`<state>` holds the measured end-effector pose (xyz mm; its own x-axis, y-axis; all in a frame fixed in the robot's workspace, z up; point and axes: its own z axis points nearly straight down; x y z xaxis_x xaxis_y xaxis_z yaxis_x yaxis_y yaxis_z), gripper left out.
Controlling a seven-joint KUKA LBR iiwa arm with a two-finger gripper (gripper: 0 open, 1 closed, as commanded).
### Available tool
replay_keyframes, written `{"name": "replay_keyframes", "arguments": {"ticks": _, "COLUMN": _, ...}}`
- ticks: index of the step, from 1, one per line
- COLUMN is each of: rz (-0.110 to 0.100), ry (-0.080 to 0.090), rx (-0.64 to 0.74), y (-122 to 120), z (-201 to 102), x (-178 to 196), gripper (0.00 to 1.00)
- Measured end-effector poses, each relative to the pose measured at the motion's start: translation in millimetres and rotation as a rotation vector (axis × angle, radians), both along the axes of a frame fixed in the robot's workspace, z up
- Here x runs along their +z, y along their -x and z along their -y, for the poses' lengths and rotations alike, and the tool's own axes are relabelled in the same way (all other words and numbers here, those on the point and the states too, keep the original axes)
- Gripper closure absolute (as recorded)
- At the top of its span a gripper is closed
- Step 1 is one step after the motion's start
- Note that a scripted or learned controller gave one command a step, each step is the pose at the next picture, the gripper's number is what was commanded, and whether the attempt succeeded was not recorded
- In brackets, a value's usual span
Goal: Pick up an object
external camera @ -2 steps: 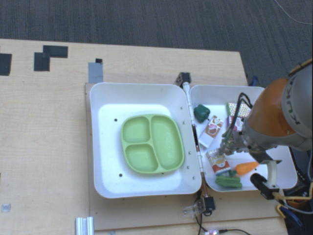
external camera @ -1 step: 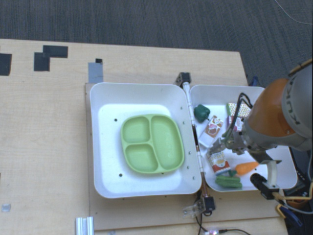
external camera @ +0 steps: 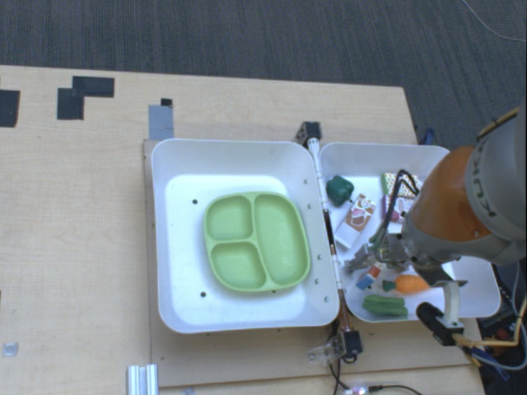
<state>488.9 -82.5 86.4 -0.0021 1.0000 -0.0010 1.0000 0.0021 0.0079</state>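
Two white bins are sitting side by side; left bin is carrying a green divided plate. Gripper is reaching into right bin among small objects near its left wall, jaw state impossible to tell.

Setting: robotics lab, as I read it from my remote station. Evidence: pale plywood bench on dark grey carpet; black tape markers far from my grey, orange-banded arm; two shallow white plastic bins; loose cabling near the bench edge.
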Motion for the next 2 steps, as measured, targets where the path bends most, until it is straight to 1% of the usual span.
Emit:
{"name": "replay_keyframes", "arguments": {"ticks": 1, "rz": 0.005, "ry": 0.001, "rx": 0.004, "y": -1.9, "z": -0.1, "x": 11.2, "gripper": 1.00}}
{"name": "replay_keyframes", "arguments": {"ticks": 2, "rz": 0.005, "ry": 0.001, "rx": 0.003, "y": -1.8, "z": -0.1, "x": 11.2, "gripper": 0.00}}
